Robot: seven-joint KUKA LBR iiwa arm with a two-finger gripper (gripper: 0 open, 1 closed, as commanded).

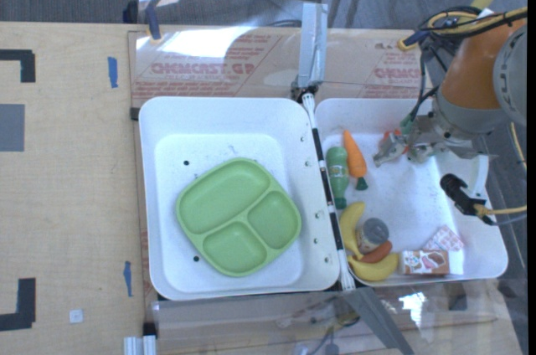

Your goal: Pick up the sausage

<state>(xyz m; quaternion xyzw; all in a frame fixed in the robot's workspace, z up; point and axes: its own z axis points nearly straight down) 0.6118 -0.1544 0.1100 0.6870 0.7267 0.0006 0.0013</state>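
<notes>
A: Going from nine o'clock across, we see the green divided plate [239, 217] in the left bin [167, 127], then the right bin [490, 257] with the sausage [376, 252] lying at six o'clock across the bananas [362, 249].

B: Our gripper [395, 146] hovers at twelve o'clock of it, well apart, holding nothing; how wide it stands we cannot tell.

A: So we judge this the approach. Next we swing toward six, then descend.

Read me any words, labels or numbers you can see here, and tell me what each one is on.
Red print on the clear sheet behind the left bin: too blurred to read.
Red print behind the right bin: too blurred.
Small carton: print too small.
Green bottle: label too small.
</notes>
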